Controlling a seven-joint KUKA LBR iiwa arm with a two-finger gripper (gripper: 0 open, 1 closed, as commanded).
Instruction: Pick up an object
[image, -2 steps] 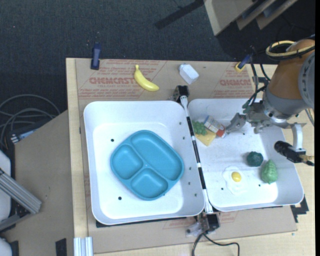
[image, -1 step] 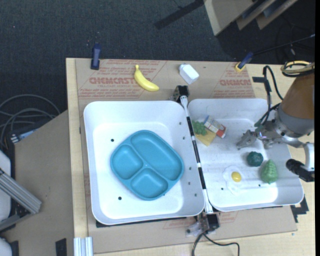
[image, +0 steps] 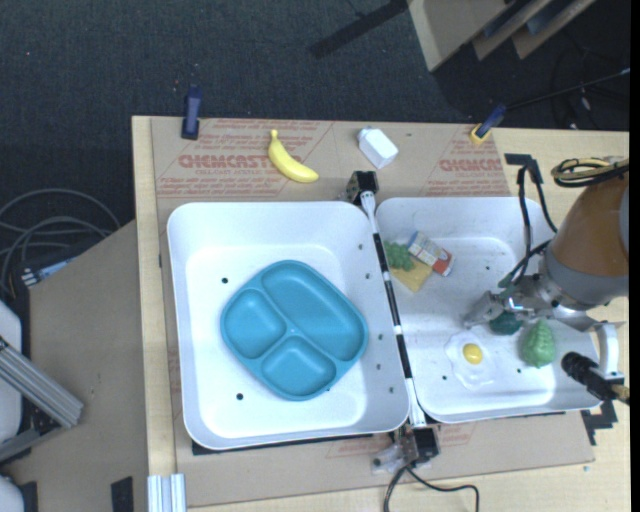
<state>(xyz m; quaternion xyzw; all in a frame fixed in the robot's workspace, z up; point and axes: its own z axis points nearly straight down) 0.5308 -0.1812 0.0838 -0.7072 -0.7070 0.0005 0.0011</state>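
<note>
My gripper (image: 497, 312) is low in the right bin (image: 470, 215), near its middle right. A small teal object (image: 506, 324) lies right under its tip, partly hidden by it. A green leafy toy (image: 537, 345) sits just to the right. A fried-egg toy (image: 470, 355) lies below and to the left of the gripper. Near the bin's upper left lie a green piece (image: 400, 256), a yellow wedge (image: 411, 277) and a small striped box (image: 432, 256). The arm's orange band (image: 592, 235) rises at the right.
The left bin (image: 200, 240) holds a blue compartment plate (image: 291, 328). Behind the bins on the bench lie a banana (image: 290, 160) and a white block (image: 378, 147). A blue clip (image: 191, 112) and a yellow clip (image: 487, 125) sit at the back edge. Cables (image: 530, 185) run by the right bin.
</note>
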